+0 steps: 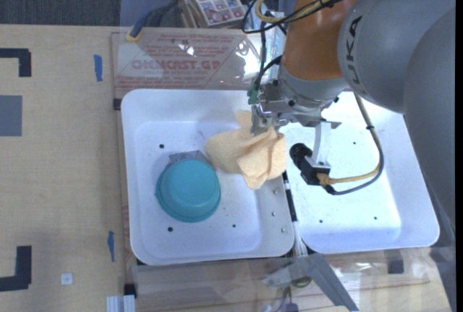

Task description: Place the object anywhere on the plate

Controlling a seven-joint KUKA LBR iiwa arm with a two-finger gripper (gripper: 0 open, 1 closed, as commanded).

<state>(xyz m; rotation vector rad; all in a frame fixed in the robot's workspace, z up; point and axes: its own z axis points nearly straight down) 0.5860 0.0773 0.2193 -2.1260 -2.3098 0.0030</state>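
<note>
A pale yellow cloth (249, 153) hangs in a crumpled bunch over the right part of the left bin (145, 122). Its upper corner is pinched between the fingers of my gripper (262, 122), which points down from the grey wrist with the orange band. The cloth's lower folds reach toward the wall between the two bins. A round blue plate (189, 190) sits on the floor of the left bin, to the lower left of the cloth, with a small gap between them.
A grey scrap (182, 156) lies partly under the plate's far edge. The right bin (376, 216) lies beneath the arm, with a black and yellow cable (340, 180) looping over it. A clear plastic sheet (181, 64) stands behind the left bin.
</note>
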